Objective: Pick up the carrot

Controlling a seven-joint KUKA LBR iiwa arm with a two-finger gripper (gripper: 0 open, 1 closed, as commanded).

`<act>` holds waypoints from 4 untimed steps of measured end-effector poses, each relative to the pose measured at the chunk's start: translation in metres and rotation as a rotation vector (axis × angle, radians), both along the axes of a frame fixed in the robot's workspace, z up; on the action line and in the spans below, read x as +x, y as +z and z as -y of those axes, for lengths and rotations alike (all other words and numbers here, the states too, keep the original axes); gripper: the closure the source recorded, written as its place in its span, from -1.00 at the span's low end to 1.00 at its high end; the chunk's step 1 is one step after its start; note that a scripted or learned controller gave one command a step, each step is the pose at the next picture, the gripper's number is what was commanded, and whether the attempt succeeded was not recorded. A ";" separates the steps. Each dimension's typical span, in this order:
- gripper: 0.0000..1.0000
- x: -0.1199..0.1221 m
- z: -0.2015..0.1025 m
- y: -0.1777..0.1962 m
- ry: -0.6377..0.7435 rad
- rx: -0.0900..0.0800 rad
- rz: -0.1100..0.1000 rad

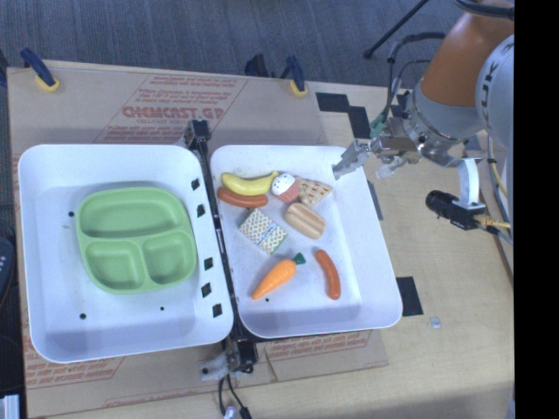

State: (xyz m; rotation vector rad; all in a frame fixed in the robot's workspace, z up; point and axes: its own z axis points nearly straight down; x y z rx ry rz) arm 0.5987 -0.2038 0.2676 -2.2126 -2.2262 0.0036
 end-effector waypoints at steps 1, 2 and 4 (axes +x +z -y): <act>-1.00 -0.063 -0.054 -0.146 -0.012 0.001 -0.003; -1.00 -0.102 -0.094 -0.177 -0.084 0.001 -0.002; 1.00 -0.123 -0.145 -0.076 -0.454 0.000 -0.001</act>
